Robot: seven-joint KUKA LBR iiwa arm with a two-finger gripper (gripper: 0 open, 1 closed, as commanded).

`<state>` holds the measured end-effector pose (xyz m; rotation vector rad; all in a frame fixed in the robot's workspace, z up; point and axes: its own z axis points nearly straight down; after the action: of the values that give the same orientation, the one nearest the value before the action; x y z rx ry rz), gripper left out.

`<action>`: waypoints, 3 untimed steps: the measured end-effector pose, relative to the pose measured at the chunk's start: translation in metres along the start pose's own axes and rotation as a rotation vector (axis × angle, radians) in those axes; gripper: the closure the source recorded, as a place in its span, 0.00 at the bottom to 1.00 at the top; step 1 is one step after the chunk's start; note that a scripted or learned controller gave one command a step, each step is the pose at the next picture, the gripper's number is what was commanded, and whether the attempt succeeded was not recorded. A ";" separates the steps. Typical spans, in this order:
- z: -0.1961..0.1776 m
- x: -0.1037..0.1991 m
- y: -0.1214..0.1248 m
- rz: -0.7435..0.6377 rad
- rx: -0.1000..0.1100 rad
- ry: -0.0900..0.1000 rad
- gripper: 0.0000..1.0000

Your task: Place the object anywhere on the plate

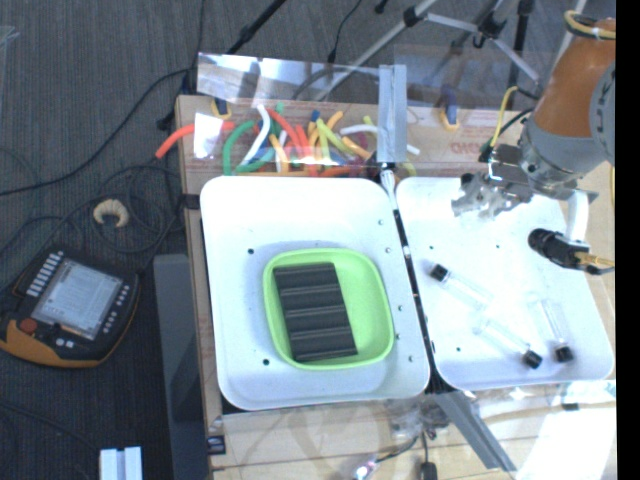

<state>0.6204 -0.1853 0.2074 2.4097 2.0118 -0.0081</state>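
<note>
A green square plate (377, 298) rests in the left white bin (230, 228). A dark ridged rectangular block (314, 311) lies flat on the plate, filling most of its middle. My gripper (482, 199) hangs over the back part of the right white bin (430, 208), well away from the plate, and nothing is visible in its grasp. Three clear tubes with black caps lie in the right bin: one (455, 282) near its left side, one (512, 345) toward the front, and one (556, 331) at the front right.
A heap of colourful flexible tubes (290, 140) lies behind the left bin. An upright metal post (392, 118) stands behind the gap between the bins. A teach pendant (70, 303) lies on the floor to the left.
</note>
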 end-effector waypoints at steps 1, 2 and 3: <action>0.000 0.000 0.000 0.000 0.000 0.000 0.00; -0.073 0.014 0.046 -0.142 -0.003 0.000 0.00; -0.049 0.056 0.039 -0.179 -0.001 0.003 0.00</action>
<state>0.6685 -0.1373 0.2565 2.2211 2.2200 -0.0041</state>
